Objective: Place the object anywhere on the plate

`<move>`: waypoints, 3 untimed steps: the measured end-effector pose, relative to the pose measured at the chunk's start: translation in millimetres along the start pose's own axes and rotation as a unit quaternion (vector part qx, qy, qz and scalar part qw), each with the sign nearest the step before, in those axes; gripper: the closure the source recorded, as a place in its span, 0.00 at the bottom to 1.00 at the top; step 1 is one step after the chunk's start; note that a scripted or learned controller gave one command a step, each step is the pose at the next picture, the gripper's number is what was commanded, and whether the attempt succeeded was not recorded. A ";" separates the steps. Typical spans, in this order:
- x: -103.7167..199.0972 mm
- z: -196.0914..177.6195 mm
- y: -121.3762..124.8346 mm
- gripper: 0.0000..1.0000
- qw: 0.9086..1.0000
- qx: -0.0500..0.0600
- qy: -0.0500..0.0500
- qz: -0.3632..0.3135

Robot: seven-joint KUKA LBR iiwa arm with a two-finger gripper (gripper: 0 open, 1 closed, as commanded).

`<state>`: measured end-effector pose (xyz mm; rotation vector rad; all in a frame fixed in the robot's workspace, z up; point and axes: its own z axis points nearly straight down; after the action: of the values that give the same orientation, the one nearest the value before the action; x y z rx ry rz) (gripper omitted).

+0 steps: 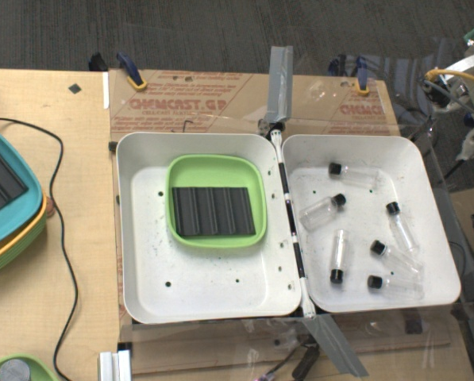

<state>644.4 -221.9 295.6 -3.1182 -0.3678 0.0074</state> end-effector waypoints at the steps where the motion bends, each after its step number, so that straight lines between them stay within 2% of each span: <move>1: -25.1 -65.3 -5.5 0.00 1.000 -0.001 0.000 0.016; 2: -18.0 -144.2 -4.3 0.00 1.000 0.000 0.000 0.015; 3: 8.3 -143.2 1.6 0.00 1.000 0.000 0.000 0.015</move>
<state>653.6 -221.7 438.8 -3.1241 -0.3207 0.0087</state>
